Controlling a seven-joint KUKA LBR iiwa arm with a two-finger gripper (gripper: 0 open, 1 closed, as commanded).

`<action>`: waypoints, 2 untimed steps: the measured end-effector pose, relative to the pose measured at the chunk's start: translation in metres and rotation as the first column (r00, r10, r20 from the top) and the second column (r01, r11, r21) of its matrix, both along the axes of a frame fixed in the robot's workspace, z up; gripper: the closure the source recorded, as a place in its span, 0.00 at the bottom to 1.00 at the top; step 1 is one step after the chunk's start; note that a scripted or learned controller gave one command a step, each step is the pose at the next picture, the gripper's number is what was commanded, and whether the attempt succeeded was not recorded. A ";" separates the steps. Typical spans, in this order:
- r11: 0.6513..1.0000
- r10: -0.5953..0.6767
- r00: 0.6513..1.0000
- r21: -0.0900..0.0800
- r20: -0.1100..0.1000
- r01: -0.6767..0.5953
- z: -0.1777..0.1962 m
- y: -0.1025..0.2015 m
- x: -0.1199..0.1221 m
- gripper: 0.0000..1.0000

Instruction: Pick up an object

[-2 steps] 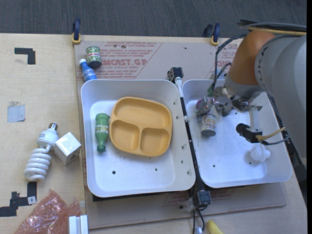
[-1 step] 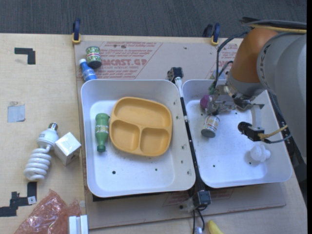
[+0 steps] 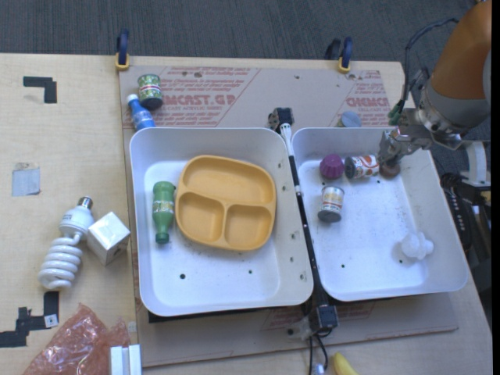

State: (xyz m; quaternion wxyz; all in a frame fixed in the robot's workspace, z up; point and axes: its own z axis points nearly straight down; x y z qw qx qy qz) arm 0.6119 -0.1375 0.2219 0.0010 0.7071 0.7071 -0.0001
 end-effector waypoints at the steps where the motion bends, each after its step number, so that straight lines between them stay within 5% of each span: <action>1: 1.000 0.001 1.000 0.000 0.000 -0.001 0.000 0.000 0.000 0.00; 2: 1.000 0.003 1.000 -0.001 0.008 -0.003 -0.101 0.045 0.048 0.00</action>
